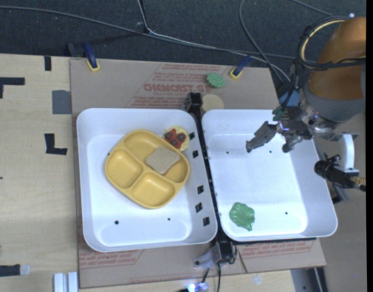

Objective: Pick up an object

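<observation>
The left bin [89, 181] holds a yellow divided plate [147, 168] with a slice of toast [162, 159] in one compartment. Small red berries [176, 138] sit at the plate's upper right edge. On the cardboard sheet [113, 84] behind the bins, faded red printing is too blurred to read; a green dotted piece [215, 79] lies there too. In the right bin [265, 181], a green leafy toy [241, 215] rests near the front edge. The gripper [272, 137] hangs over that bin's back half, fingers spread apart and empty, well apart from the leafy toy.
</observation>
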`<action>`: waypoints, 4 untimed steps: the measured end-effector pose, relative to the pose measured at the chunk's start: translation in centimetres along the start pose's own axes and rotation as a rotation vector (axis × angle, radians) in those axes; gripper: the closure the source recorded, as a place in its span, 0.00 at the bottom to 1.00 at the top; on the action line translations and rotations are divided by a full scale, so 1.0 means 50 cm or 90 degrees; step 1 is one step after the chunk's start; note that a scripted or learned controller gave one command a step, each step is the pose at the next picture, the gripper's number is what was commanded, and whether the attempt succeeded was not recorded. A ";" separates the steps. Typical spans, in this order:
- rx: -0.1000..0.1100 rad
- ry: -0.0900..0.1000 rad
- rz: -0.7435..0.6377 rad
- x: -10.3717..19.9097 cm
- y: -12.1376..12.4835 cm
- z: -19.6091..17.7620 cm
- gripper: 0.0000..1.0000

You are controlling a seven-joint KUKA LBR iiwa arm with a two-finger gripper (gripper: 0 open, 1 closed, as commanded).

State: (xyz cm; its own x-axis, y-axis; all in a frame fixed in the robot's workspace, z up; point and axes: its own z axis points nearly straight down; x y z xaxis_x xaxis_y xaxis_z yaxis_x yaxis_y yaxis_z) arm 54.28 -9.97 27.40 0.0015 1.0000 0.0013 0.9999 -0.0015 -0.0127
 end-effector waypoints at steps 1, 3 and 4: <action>-0.007 -0.001 -0.002 0.000 0.004 -0.012 0.00; -0.004 -0.001 -0.001 -0.020 -0.004 0.224 0.00; -0.004 0.000 -0.001 -0.020 -0.006 0.353 0.00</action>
State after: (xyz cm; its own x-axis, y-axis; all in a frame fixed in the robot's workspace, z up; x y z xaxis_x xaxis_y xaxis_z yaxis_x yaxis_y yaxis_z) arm 53.75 -10.97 9.73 -0.0004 1.0000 0.0005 1.0000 0.0004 -0.0071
